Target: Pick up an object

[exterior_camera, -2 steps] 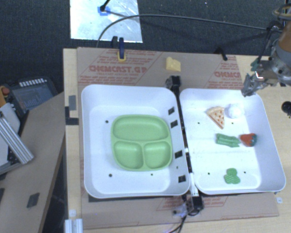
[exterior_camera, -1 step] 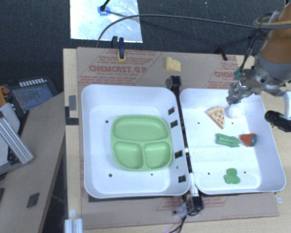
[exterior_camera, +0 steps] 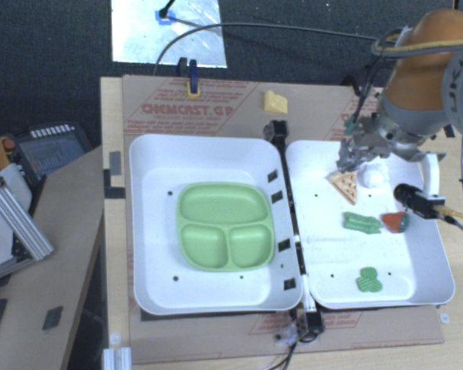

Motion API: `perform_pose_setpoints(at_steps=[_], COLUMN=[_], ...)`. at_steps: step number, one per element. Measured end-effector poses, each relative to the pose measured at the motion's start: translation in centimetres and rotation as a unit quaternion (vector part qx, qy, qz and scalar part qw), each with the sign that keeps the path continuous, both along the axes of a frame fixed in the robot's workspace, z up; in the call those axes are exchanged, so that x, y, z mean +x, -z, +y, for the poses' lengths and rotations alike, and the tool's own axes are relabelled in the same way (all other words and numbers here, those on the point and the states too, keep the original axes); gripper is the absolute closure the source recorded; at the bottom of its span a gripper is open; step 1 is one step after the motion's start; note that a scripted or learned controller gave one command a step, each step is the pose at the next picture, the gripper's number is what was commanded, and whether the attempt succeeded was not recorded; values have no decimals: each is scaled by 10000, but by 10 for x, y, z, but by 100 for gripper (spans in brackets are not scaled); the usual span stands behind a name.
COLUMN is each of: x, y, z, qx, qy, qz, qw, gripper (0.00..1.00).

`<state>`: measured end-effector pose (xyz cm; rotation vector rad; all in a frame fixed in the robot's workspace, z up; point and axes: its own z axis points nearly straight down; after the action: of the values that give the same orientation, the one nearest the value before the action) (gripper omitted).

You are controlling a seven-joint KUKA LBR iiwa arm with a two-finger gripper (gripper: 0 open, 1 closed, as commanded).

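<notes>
In the right bin [exterior_camera: 424,284], my gripper [exterior_camera: 354,161] hangs low over the far part, just above a tan pizza-slice toy [exterior_camera: 344,185]. A small white object [exterior_camera: 373,176] lies right beside the gripper. Nearer the front lie a green pickle-like piece [exterior_camera: 361,223] and a red strawberry-like piece [exterior_camera: 393,221], side by side. A green leafy toy [exterior_camera: 368,280] sits near the front wall. Nothing is visibly held.
The left bin [exterior_camera: 150,206] holds a green divided plate [exterior_camera: 224,226]. A yellow block [exterior_camera: 275,101] and a blue-and-yellow clamp [exterior_camera: 191,78] rest on the cardboard behind the bins. The arm's orange and grey body [exterior_camera: 432,60] looms over the right bin's far right corner.
</notes>
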<state>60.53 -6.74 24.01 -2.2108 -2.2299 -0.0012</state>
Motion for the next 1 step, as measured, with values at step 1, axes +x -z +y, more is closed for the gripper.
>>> perform_pose_setpoints(at_steps=[1], x=[-16], y=[12], z=[47], qx=[-1], qy=[2], qz=[3], qw=[10000], gripper=[100])
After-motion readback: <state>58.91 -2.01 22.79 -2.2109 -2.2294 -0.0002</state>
